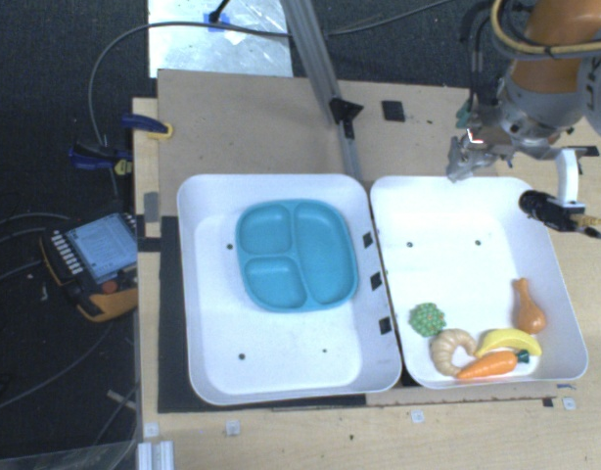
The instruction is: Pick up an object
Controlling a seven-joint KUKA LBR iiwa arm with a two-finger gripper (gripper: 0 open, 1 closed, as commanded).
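While the grey two-finger gripper (461, 168) hovers over the right white bin's (477, 262) far rim, finger state unclear, the plastic orange carrot (486, 365) lies well below it.

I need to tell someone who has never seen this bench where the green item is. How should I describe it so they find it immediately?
Start at the right-hand shallow white bin of the two. Toy foods cluster in its near right corner, and the small bumpy green broccoli piece sits at the left edge of that cluster, just above the pale curled shrimp-like piece. It is the only green item; its neighbours are tan, yellow and orange.
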